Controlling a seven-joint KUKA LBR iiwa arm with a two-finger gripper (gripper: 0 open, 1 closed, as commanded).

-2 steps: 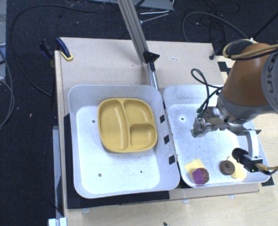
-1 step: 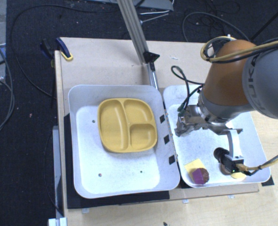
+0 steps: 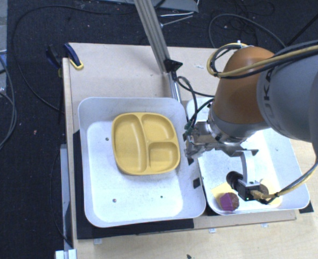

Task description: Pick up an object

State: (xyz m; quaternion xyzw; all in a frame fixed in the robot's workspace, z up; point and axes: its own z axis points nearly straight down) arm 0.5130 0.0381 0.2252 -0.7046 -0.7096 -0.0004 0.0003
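Two white bins are parked side by side on a pale wooden bench point(image 3: 121, 69), with dark carpet point(image 3: 35, 198) and loose black cables point(image 3: 12, 115) strewn around it and a silver pole point(image 3: 151, 26) slanted in from the far side. A yellow divided plate point(image 3: 146, 143) is sat in the left-hand bin point(image 3: 132, 198). A small purple ball point(image 3: 227, 201) is tucked against a yellow scrap point(image 3: 218, 189) in the near corner of the right-hand bin point(image 3: 280, 166). The gripper point(image 3: 193, 147) is hung over the seam between the bins, apart from the ball, and whether it's spread or closed can't be made out tbh.

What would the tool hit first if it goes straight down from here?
Likely the right bin, its floor close to the left wall; depth is unclear. The tool is off to the side of the purple object.
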